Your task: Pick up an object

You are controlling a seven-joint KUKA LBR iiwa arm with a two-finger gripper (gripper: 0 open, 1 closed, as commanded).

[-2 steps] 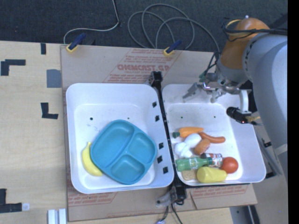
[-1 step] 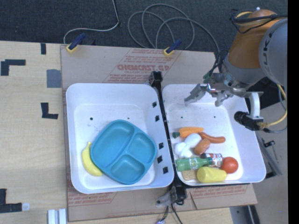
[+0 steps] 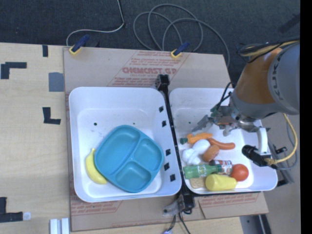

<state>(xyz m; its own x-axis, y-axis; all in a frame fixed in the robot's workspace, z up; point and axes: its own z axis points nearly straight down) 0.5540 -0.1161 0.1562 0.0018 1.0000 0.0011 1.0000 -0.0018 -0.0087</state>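
Right now your arm enters from the right of the frame and hangs over the right bin, with the gripper just above the heap of objects. You can see its fingers spread partly apart, one pointing toward the lower left, and nothing sits between them.

Your pickable things crowd the lower half of that bin: an orange carrot and a sausage just below the gripper, a brown piece and a white lump beside them, then a green bottle lying on its side, a red tomato and a yellow piece hard against the bin's lower rim. The upper part of this bin's floor is bare white, so that is your open room.

Toward the left of the frame, the left bin holds a blue divided plate with a yellow banana tucked half under its left edge, close to the bin's left wall. Its upper half is likewise bare floor. A black divider runs where the two bins meet.
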